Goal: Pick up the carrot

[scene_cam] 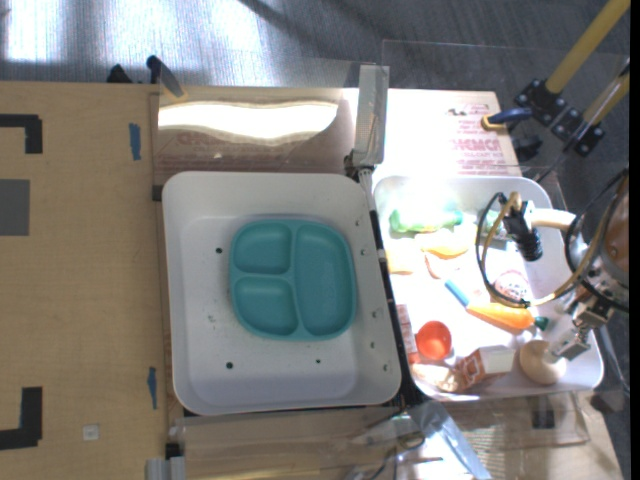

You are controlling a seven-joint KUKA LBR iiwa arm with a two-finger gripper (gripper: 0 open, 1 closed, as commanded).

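Observation:
The carrot (500,316) is orange with a small green tip and lies on its side in the right bin (470,190), near that bin's right wall. My gripper (577,336) hangs at the bin's right rim, just right of the carrot's green end and apart from it. It is above a beige rounded object (538,361). Nothing shows between the gripper and the carrot. A black cable loop (505,238) on the arm's wrist hangs over the bin behind the carrot.
The right bin also holds a green item (420,218), yellow-orange slices (445,253), a thin blue stick (458,293), a red tomato (433,339) and a small box (482,364). A teal divided plate (293,278) sits in the left bin (190,268).

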